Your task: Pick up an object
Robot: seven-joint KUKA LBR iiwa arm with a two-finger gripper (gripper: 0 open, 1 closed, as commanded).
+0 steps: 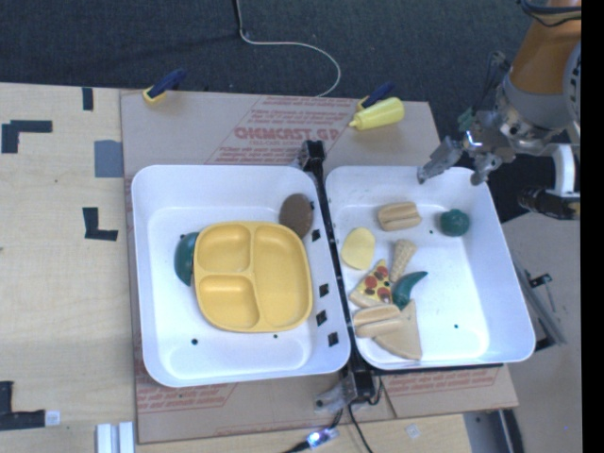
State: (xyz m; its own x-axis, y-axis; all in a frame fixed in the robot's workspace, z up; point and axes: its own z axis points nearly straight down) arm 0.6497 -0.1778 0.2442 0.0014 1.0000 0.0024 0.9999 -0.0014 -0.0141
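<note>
My gripper [455,166] hangs over the far rim of the right bin [500,281], fingers spread open with nothing between them. Below it in that bin lie a tan hot-dog bun [398,216] and a small green ball [454,222]. Further forward are a pale yellow disc [359,249], an ice-cream cone [403,253], a pizza slice [375,286], a teal curved piece [409,286], a bread roll [376,318] and a tan wedge [404,339].
The left bin [156,215] holds a yellow divided plate [253,275], a brown oval [296,213] at its far right and a teal object [185,258] half under the plate. A yellow clamp [379,113] sits on the cardboard behind the bins.
</note>
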